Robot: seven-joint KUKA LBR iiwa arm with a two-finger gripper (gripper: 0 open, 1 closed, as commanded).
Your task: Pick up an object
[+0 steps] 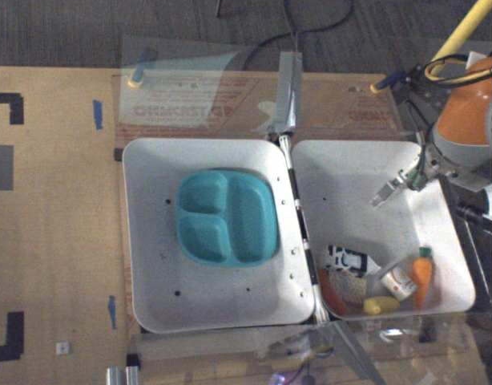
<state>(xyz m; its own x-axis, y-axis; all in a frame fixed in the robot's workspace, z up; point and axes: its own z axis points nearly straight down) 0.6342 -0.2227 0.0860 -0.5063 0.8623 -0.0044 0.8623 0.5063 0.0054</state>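
My gripper [388,191] hangs over the upper right part of the right bin [350,167], pointing down and to the left, with bare white bin floor beneath it. The bin's objects are clustered in its near corner, well below the gripper: an orange toy carrot [422,276], a small white can [398,281], a yellow piece [381,304], a red piece [332,293], a tan netted item [356,285] and a black-and-white packet [347,258]. I see nothing hanging from the gripper.
The left bin [150,215] holds a teal divided plate [227,216]. A metal strip [298,231] separates the bins. The orange-banded wrist [466,123] and cables [438,70] stand at the right edge. Cardboard and a clear sheet [190,95] lie behind the bins.
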